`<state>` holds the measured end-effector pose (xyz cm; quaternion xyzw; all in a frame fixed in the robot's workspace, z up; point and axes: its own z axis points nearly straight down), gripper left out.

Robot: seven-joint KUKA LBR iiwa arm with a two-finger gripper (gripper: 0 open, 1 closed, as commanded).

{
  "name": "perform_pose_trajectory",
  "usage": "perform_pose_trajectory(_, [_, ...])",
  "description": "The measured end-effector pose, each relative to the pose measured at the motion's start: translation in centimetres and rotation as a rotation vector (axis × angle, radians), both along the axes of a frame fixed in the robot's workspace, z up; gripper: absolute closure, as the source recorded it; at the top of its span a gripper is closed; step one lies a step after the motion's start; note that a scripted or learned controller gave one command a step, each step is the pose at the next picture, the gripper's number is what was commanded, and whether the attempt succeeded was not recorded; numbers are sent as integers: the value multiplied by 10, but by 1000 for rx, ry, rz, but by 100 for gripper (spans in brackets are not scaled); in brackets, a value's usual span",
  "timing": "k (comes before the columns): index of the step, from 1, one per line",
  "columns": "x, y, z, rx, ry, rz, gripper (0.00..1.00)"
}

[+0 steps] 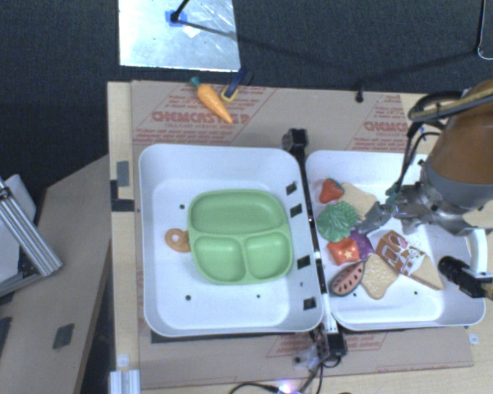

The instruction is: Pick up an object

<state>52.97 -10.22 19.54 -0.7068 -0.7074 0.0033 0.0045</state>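
The right bin (456,314) holds several toy foods. Among them are a green lettuce piece (338,220), a red strawberry (331,190), a pale bread slice (361,199), a red tomato piece (343,251), a purple piece (362,243), a dark oval slice (347,279), a toast slice (379,277) and a patterned wedge (404,258). My gripper (377,217) hangs low over the middle of this bin. It is just right of the lettuce and above the purple piece. I see nothing held in it.
The left bin (160,220) holds a green divided plate (238,235) and a small brown pretzel (177,240) to its left. Behind the bins, a toy carrot (214,102) lies on the cardboard, near a silver sheet (179,23).
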Motion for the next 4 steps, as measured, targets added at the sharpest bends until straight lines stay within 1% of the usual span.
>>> perform_pose_trajectory(1, [3, 0, 6, -2, -12, 3, 0])
perform_pose_trajectory(2, [-6, 5, -48, -1, -7, 1, 0])
perform_pose_trajectory(3, [4, 8, -94, -2, -13, -1, 0])
perform_pose_trajectory(4, [7, 9, -106, 3, -16, 1, 0])
